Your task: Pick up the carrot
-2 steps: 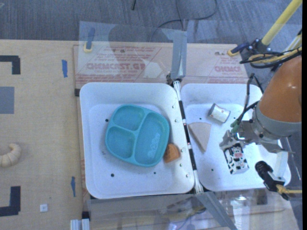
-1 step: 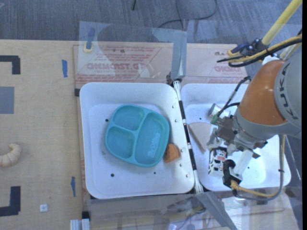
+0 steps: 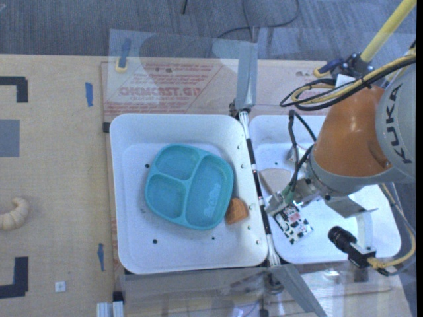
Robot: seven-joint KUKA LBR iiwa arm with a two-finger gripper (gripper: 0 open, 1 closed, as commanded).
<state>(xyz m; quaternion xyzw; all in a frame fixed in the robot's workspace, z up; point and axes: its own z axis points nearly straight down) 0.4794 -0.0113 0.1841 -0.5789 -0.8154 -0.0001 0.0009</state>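
A light wooden bench (image 3: 53, 164) carries 2 shallow white bins side by side, with grey carpet beyond its far edge. The left bin (image 3: 132, 243) holds a teal plate (image 3: 190, 185) divided into 3 compartments. The carrot (image 3: 236, 211), a small orange piece, lies in the left bin touching the plate's right edge, close to the wall between the bins. The gripper (image 3: 285, 202) hangs over the right bin (image 3: 317, 249), just across that dividing wall from the carrot and apart from it. The arm (image 3: 353, 134) above hides its tips, so I cannot tell how they stand. A pale croissant-shaped item (image 3: 13, 213) rests on the bench at far left.
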